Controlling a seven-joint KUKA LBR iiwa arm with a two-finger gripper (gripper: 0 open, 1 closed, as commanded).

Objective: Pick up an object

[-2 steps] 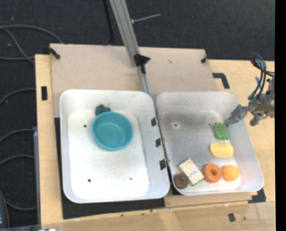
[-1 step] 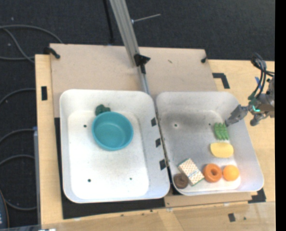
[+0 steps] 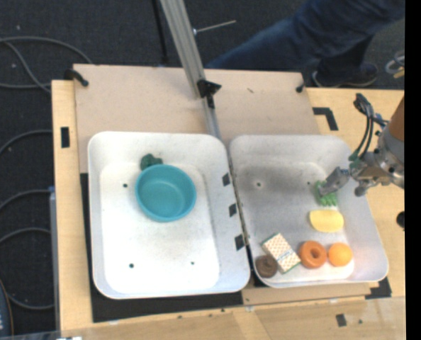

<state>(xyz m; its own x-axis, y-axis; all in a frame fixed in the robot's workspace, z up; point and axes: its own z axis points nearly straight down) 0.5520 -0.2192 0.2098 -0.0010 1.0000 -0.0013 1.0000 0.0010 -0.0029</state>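
Observation:
My gripper reaches into the right bin from the right edge, low over a small green object at that bin's right side. Just below lies a yellow piece. Along the bin's front edge sit an orange ball, an orange ring, a tan patterned block and a small brown round piece. The left bin holds a teal bowl with a dark green object at its far rim.
A slanted metal pole rises from the back of the bench between the two bins. Cables lie on the dark floor at the left. A person in blue stands beyond the bench at the upper right.

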